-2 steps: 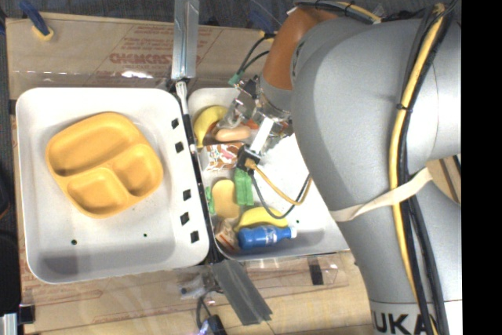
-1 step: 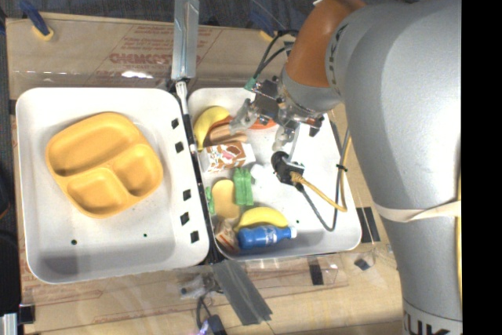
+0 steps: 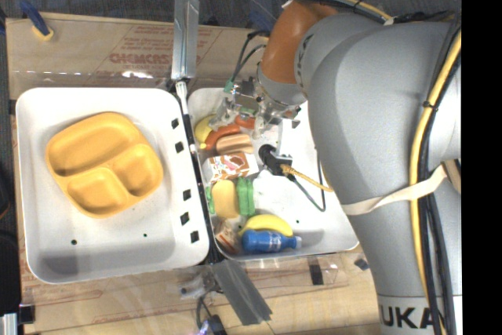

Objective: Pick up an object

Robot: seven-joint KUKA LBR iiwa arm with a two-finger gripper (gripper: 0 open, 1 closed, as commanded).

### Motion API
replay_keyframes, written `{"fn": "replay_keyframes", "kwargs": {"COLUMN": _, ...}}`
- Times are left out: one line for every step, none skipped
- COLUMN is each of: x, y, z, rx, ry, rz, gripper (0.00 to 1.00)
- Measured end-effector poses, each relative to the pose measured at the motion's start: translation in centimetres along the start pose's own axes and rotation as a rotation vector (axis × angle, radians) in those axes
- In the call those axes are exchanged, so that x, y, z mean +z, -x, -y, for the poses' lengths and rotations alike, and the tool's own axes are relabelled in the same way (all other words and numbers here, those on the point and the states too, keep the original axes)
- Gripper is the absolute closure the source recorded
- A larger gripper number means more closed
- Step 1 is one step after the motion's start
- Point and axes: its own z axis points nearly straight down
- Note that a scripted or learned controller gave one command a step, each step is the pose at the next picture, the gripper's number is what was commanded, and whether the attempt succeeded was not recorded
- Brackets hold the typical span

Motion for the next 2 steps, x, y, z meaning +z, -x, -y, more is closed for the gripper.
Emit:
{"fn": "replay_keyframes", "kwargs": {"x": -10.0, "y": -5.4, "z": 1.2, "rx": -0.229, "ry": 0.011, "rz": -0.005, "gripper": 0.00}}
{"fn": "replay_keyframes", "kwargs": {"x": -11.3, "y": -4.3, "z": 1.1, "rx": -0.022, "ry": 0.006, "rz": -0.003, "gripper": 0.00}}
